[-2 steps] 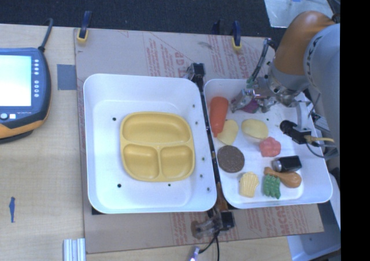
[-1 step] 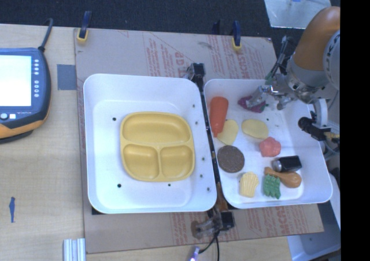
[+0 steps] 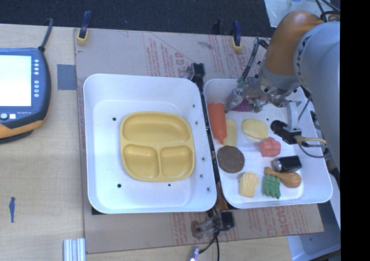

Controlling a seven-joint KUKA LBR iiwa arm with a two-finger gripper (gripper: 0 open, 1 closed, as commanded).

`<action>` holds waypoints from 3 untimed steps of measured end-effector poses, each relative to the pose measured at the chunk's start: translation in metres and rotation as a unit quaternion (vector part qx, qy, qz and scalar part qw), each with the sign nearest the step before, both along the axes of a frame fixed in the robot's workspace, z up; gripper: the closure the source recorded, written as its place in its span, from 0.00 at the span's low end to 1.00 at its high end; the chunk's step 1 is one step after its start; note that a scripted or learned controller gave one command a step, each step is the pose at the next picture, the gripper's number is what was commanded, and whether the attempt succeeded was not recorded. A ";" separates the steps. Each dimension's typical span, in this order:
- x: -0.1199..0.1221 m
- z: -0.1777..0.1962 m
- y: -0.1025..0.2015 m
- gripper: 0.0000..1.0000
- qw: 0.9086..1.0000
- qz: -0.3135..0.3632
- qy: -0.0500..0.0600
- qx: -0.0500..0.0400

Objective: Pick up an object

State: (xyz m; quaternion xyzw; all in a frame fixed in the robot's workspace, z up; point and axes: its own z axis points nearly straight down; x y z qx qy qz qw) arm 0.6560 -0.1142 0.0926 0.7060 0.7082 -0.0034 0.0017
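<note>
1. Purple item [image 3: 251, 104] — small and dark magenta, lying at the far end of the right bin [image 3: 309, 195]. It is partly covered by the gripper, and its shape cannot be made out.
2. Gripper [image 3: 245, 97]: low over that same far end, right at the purple item. Contact cannot be confirmed. Whether the pincer is spread or pressed together cannot be told from this angle.
3. Arm [image 3: 292, 43]: grey with an orange band, reaching in from the right over the far right corner of the right bin.
4. Other contents of the right bin:
   - An orange carrot-shaped piece [image 3: 217, 121] lies along the left wall, with a pale yellow piece [image 3: 232, 134] touching it.
   - A pale oval piece [image 3: 254, 128] sits near the middle, and a pink piece [image 3: 269, 146] is just nearer than it.
   - A brown disc [image 3: 230, 159] lies below the carrot-shaped piece.
   - Along the near edge are a yellow corn cob [image 3: 248, 184], a green piece [image 3: 271, 186] and an orange-brown piece [image 3: 287, 178].
   - A dark cylinder with a grey end [image 3: 287, 164] lies just beyond the orange-brown piece.
5. Left bin [image 3: 104, 185]: holds a yellow divided plate [image 3: 157, 145] with three compartments, lying flat at its centre.
6. Surroundings: both bins rest on a cardboard sheet [image 3: 144, 52]. A blue clamp [image 3: 236, 32] is on its far edge — a screened pendant [image 3: 20, 89] lies on the bench at the left.
</note>
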 end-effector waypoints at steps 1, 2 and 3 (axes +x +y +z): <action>-0.111 0.072 -0.053 0.00 1.000 0.000 0.000 0.003; -0.125 -0.002 -0.070 0.00 1.000 0.001 0.001 0.004; -0.124 0.009 -0.072 1.00 1.000 0.002 0.001 0.003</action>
